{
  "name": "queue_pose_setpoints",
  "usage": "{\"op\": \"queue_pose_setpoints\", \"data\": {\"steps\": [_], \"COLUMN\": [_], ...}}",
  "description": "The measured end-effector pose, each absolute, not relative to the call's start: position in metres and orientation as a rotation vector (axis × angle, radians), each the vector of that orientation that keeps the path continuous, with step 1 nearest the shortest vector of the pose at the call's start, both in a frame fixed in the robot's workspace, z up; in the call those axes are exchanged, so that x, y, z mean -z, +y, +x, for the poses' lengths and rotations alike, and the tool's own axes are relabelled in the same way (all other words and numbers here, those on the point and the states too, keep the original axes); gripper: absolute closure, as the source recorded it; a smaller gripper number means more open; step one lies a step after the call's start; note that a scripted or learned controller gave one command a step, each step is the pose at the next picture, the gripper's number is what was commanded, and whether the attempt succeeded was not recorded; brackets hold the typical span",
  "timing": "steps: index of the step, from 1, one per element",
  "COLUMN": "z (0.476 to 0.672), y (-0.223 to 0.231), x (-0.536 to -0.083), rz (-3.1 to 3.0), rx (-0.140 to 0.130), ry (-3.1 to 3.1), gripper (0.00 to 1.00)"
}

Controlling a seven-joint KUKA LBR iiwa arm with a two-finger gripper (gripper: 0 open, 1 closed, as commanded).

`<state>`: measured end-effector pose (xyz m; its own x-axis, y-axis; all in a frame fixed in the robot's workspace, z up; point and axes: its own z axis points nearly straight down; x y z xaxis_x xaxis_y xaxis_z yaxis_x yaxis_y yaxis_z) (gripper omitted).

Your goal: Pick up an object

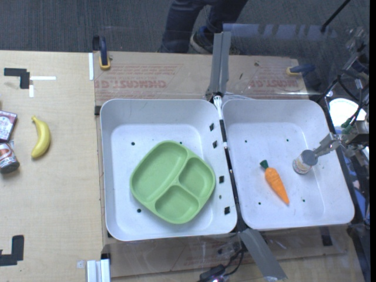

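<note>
Camera view is showing our gripper [303,162] low over the right bin [282,117], near its right wall, and we are not able to tell its state. We are seeing the carrot [276,183] just beside it, to the left and a little nearer the camera, not touching. Its long axis is running at a slant, green top toward the bin middle, tip toward the near right corner. Nothing is lying between them. The green plate [172,183] is sitting well apart in the left bin [158,117], and a banana [40,137] is lying on the bench.
</note>
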<state>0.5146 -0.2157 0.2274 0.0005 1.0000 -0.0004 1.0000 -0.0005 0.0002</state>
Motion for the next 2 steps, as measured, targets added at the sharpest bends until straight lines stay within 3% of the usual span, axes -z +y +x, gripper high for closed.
{"op": "queue_pose_setpoints", "data": {"steps": [1,2], "z": [0.499,0.478], "y": [-0.080,0.090], "x": [-0.191,-0.203], "rz": [2.064,1.890], "rx": [0.002,0.001], "ry": [2.370,2.509], "gripper": [0.00,0.00]}}
